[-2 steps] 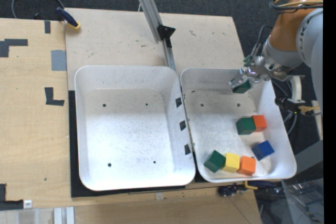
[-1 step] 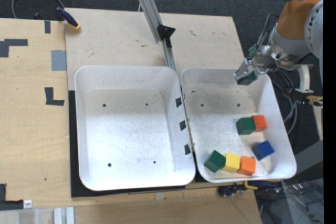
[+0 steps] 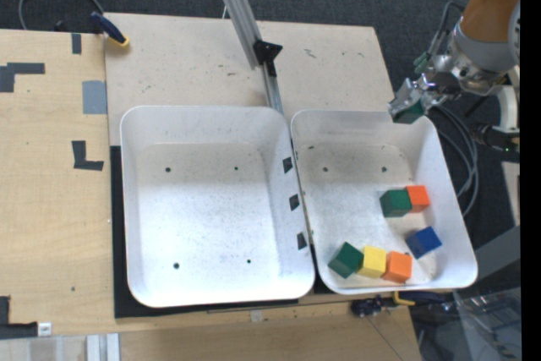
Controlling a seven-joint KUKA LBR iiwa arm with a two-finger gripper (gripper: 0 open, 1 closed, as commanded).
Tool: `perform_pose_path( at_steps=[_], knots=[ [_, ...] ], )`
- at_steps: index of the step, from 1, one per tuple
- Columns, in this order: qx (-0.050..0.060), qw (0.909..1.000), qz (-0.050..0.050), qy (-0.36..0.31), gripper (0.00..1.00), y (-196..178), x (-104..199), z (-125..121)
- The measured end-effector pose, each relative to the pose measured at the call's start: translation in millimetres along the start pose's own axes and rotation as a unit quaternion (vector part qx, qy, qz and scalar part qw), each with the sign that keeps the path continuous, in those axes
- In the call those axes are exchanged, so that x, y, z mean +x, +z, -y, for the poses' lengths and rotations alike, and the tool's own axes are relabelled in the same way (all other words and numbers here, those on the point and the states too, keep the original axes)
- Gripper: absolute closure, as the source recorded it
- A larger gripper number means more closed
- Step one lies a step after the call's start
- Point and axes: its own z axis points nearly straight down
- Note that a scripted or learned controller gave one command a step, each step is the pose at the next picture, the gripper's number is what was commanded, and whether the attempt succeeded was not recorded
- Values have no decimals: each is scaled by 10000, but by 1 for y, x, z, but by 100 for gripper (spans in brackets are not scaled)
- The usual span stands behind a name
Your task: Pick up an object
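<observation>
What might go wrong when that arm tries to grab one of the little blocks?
The green block, yellow block and orange block touch in a row, so fingers may not fit between them. The row and the blue block lie near the right bin wall, which could obstruct the gripper.

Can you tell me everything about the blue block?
The blue block is a small cube that looks like painted wood or plastic, a solid dark blue. It lies in the right bin, near that bin's right wall, turned at a slant to the bin's edges. It sits on its own, apart from the others: the green and orange pair is above it in the picture, and the green, yellow and orange row is down to its left. Nothing holds it.
</observation>
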Motion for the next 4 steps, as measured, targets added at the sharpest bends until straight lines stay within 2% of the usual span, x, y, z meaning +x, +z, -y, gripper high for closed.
perform_pose_path(
  at_steps=[3,4],
  knots=[
    [24,10000,-10,-22,100,-7,157,-20],
    [35,10000,-9,-28,100,3,219,-11]
  ],
)
